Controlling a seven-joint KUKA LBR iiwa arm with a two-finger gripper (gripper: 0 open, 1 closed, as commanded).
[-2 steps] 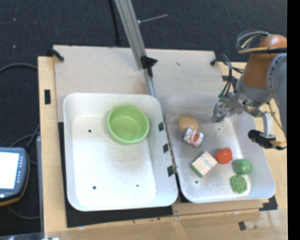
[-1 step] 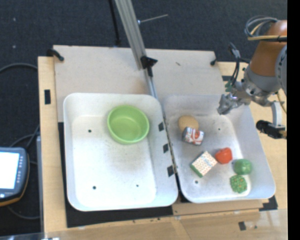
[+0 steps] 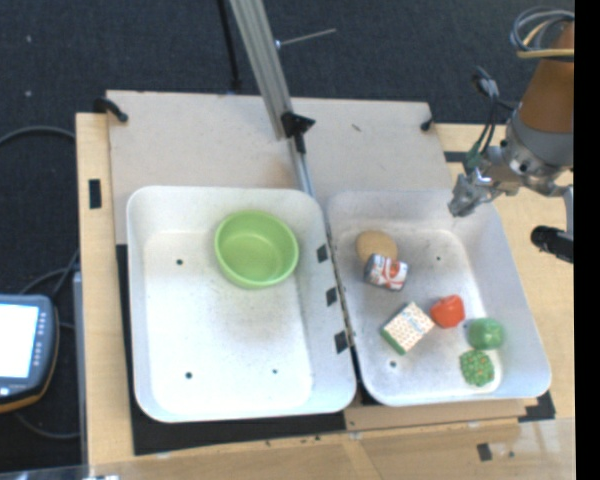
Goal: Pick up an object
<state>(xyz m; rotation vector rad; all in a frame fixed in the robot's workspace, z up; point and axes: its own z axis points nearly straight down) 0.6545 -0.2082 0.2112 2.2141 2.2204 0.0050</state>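
While the arm [image 3: 545,98] is reaching in from the right, the gripper [image 3: 465,200] is hanging over the far right corner of the right bin [image 3: 515,268], nothing between its tips. Too small and blurred to tell how the tips are set, so not calling that.

Candidate objects are all sitting in that bin, toward the camera from the gripper:
- tan rounded object [image 3: 376,245], nearest, off to its left
- small red-and-white can-like object [image 3: 387,271], touching the tan one on its near side
- red object [image 3: 447,312], almost straight toward the camera from the gripper
- patterned box [image 3: 408,327], lying just beside the red one, on its left
- green object [image 3: 486,333] and speckled green object [image 3: 477,367], farthest, sitting by the near right corner, close together

Well apart to the left, a green bowl [image 3: 257,249] is standing upright in the left bin [image 3: 180,368]. An aluminium post [image 3: 262,53] is rising between the bins at the far edge.
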